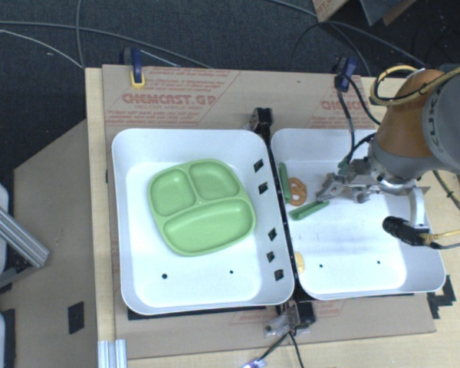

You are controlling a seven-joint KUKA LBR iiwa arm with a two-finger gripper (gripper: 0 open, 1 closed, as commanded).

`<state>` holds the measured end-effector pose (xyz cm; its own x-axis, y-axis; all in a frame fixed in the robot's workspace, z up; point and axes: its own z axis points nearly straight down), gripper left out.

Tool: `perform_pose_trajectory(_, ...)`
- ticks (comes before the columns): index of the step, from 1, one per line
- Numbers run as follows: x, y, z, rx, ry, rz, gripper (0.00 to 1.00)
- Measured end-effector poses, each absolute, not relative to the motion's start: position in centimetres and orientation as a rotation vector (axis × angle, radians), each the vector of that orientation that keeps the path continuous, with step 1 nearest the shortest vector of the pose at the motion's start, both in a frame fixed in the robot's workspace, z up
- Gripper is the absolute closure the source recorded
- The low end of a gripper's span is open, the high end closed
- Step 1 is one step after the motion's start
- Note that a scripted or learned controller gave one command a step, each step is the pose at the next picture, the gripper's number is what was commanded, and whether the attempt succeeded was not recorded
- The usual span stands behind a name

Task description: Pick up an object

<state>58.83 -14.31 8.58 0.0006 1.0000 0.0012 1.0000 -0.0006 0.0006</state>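
In the right white bin (414, 278), the gripper (327, 189) is positioned over a green plastic stick (309, 209); finger state cannot be determined.

Two white bins (130, 205) side by side, one green divided plate (202, 205), one pretzel (297, 191), one green stick-shaped piece (310, 209), one small yellow bit (300, 263), two clamps (136, 64)

The counter (176, 90) is a pale brown board with red lettering printed along its far side. Two shallow white bins rest directly on it, side by side and touching: the left bin (130, 228) and the right bin (368, 282). Blue clamps (136, 64) grip its far edge.
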Motion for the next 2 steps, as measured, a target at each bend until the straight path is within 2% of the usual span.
perform_pose_trajectory(1,58.9,-14.3,9.8,-2.223,-2.222,-0.006,1.00)
perform_pose_trajectory(2,59.3,-13.7,14.3,-2.223,-2.226,-0.005,1.00)
